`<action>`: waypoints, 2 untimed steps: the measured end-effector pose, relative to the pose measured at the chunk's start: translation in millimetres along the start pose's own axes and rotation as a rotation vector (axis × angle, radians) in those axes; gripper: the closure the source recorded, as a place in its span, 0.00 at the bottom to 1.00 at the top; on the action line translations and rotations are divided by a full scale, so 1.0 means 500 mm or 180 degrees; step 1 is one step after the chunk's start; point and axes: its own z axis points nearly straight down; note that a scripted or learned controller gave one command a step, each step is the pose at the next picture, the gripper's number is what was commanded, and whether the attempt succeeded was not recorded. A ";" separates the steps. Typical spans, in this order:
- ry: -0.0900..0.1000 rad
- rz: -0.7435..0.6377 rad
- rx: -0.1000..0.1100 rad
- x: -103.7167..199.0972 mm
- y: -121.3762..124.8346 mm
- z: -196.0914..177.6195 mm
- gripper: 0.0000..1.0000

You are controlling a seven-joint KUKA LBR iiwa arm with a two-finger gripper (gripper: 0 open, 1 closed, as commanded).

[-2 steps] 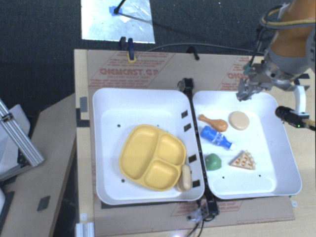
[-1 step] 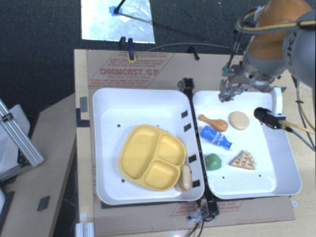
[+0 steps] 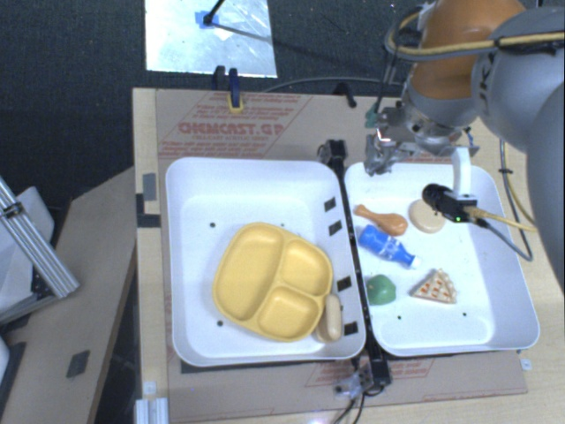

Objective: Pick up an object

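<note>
My gripper (image 3: 378, 161) hangs over the far left corner of the right bin (image 3: 503, 325), with no object seen in it. Nearer the camera in that bin lie a brown drumstick (image 3: 382, 220), a blue bottle (image 3: 386, 245), a green lump (image 3: 381, 289), a pizza slice (image 3: 434, 286) and a round beige biscuit (image 3: 427, 216). The drumstick is the closest of these to the gripper, a short way in front of it.
The left bin (image 3: 203, 210) holds a yellow compartment tray (image 3: 272, 281) and a beige bread-like piece (image 3: 331, 317) at its near right corner. A black divider rail (image 3: 347, 237) separates the bins. The grey arm (image 3: 521, 51) comes in from the upper right.
</note>
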 end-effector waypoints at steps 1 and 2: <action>0.0002 -0.0003 -0.0001 0.111 0.014 -0.006 1.00; 0.0002 -0.0001 0.0008 0.226 0.008 0.027 1.00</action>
